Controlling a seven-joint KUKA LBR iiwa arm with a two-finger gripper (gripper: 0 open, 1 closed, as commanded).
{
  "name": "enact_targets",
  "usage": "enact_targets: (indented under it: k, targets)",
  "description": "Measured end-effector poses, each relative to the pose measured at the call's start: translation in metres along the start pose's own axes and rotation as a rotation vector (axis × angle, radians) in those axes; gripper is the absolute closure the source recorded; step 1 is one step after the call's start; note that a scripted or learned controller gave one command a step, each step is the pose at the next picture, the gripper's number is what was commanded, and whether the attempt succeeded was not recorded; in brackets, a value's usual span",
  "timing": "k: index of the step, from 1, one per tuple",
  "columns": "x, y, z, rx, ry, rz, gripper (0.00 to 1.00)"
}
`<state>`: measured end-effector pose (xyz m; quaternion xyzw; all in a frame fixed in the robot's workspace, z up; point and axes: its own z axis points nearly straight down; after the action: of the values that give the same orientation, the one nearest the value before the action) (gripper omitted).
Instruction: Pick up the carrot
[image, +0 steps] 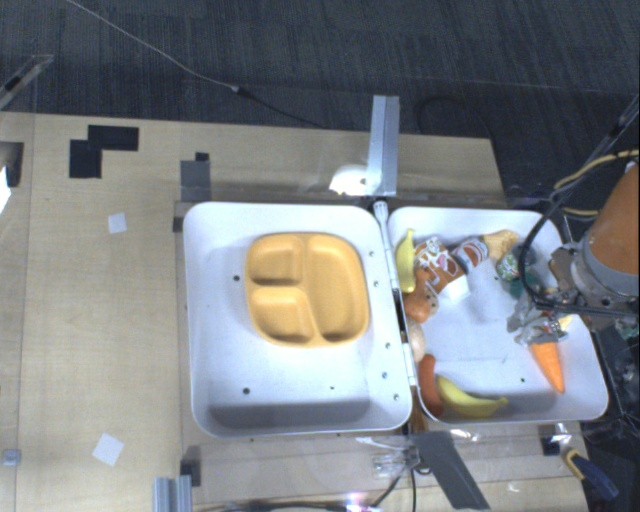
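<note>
the bench (90, 330) is pale wood and bears two shallow white bins side by side. the left bin (215, 390) holds a yellow sectioned plate (305, 290), lying flat near the bin's middle, its three compartments bare. the right bin (590, 400) holds the clutter: a yellow banana (468, 401) along its near edge, a second banana (404, 260) standing along the divider wall, a red-and-white packet (437, 265) beside that, a brown bread-like piece (492, 243) toward the far wall, and a reddish-orange round thing (418, 307) against the divider.

the grey arm (612, 245) with its orange band comes in over the right bin's right side. the gripper (537, 326) sits directly above the thick end of the carrot (550, 364), touching or nearly so; whether its fingers are apart or closed on the carrot cannot be told from here.

the carrot is in the right bin's near-right part, its long axis running from far to near, thick end up toward the gripper, thin tip pointing to the bin's near-right corner.
</note>
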<state>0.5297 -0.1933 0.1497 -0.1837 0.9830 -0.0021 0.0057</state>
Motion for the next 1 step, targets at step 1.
enact_targets:
  k: [1]
  targets:
    - [0.0246, -0.0037, 0.0486, -0.004, 0.004, -0.224, 1.0]
